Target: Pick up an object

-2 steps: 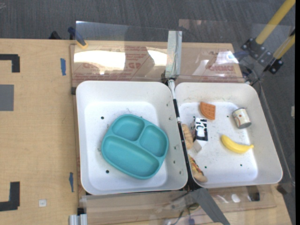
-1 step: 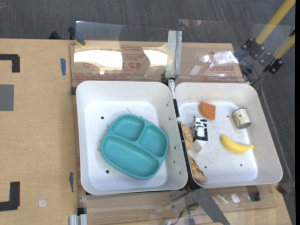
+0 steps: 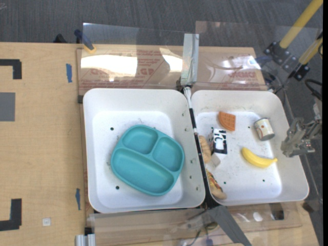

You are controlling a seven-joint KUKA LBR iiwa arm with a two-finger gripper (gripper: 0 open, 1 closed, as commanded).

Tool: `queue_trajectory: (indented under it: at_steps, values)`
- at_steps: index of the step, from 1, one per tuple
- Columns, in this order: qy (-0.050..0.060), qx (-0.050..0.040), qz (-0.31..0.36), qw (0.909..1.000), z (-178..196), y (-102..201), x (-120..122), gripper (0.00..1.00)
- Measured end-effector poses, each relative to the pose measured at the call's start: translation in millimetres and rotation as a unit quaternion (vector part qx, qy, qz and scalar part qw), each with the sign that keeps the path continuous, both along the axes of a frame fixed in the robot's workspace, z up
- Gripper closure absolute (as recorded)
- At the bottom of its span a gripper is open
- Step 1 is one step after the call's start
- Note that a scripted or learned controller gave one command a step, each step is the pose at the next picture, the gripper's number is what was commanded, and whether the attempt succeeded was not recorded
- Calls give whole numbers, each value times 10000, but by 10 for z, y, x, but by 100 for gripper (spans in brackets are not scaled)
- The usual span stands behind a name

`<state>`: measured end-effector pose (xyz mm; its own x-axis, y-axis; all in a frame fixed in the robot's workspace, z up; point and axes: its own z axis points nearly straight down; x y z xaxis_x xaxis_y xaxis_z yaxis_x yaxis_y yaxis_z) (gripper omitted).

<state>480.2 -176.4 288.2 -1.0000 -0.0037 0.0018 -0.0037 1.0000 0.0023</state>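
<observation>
Yellow banana [image 3: 259, 158] lies in right bin [image 3: 294, 188] near end effector [image 3: 297, 140].

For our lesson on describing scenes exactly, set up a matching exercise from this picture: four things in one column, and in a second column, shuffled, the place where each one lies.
Things:
1. teal plate
2. banana
3. tin can
4. waffle

Places:
A. right bin, nearest its right wall, above the banana
B. left bin, filling its middle
C. right bin, upper part, left of the tin can
D. right bin, lower right, below the tin can

Pairs: 1-B, 2-D, 3-A, 4-C
</observation>
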Motion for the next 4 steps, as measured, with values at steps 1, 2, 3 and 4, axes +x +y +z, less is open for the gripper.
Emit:
queue_trajectory:
  at_steps: [1, 2, 3, 4]
  values:
    - [-35, -18, -1559, 9878, -280, -469, 336, 100]
    - [-19, -14, -3464, 9381, -230, -471, 3, 100]
    - [-56, -26, -238, 9997, 140, -394, 13, 100]
    - [-51, -23, -1735, 9848, 521, -474, 9, 100]
